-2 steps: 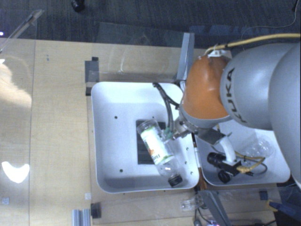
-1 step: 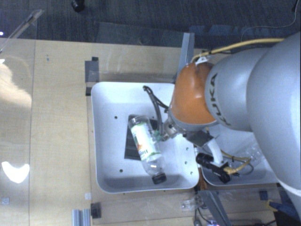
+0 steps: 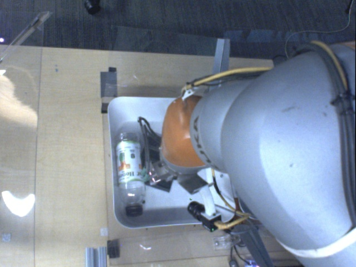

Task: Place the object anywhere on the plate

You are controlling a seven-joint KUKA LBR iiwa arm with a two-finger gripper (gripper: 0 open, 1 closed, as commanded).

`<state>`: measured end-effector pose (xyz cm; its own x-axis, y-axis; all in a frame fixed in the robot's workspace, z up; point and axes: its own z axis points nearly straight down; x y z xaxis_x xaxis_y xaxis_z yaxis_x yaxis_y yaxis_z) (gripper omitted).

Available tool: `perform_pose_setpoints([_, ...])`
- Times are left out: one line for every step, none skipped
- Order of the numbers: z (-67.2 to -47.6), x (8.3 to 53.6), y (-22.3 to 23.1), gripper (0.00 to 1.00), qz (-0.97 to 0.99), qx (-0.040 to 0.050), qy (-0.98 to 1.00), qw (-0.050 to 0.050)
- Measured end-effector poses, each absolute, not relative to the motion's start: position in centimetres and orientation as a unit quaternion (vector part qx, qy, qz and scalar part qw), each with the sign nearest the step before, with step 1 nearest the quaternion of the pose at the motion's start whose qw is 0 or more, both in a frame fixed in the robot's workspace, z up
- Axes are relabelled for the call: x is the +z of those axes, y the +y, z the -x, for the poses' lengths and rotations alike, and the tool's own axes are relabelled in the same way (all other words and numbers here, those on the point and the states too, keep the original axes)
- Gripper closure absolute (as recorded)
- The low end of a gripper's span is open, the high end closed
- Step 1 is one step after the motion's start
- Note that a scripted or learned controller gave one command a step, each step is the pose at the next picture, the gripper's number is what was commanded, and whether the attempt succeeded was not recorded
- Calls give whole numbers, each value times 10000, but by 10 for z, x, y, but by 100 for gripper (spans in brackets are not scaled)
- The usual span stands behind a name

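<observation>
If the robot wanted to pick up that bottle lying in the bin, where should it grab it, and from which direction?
Probably from above, closing across the labelled middle of the bottle. It lies on its side along the left wall of the bin, dark cap toward the bottom of the view, so the round body is the widest, most exposed part. The wall leaves little room on that side.

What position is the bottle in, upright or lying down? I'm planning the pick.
Lying down: the bottle rests on its side in the white bin, cap toward the bin's near edge, label facing up.
</observation>
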<state>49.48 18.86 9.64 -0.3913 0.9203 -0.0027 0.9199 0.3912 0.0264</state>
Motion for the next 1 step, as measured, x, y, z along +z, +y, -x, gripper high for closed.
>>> perform_pose_setpoints([-543,135,131,100,-5708,21,8211,17])
